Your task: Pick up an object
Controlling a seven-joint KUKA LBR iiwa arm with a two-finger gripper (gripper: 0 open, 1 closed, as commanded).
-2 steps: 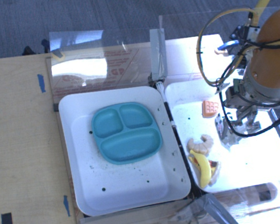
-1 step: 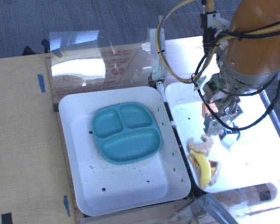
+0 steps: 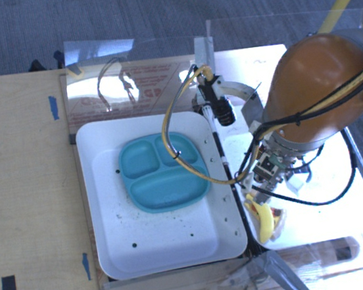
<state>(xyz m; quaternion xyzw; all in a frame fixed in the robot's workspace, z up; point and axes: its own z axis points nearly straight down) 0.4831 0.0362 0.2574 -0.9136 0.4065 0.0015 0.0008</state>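
nearest the camera, at the front edge of the right shallow white plastic bin (image 3: pixel 350 218), lies one yellow banana-shaped toy (image 3: pixel 264 219) with something reddish just beside it. the tool (image 3: pixel 260 178) hangs just above that toy, wrapped in cables; whether it is spread or pressed together i cannot tell. the likely risk: the toy sits close against the dividing wall between bins, so a finger could land on the wall or nudge the toy aside and close on nothing. farther left, the left shallow white plastic bin (image 3: pixel 114 236) holds one teal three-compartment plastic plate (image 3: pixel 162 173). two bins on the desk (image 3: pixel 22 195), one plate, one banana.
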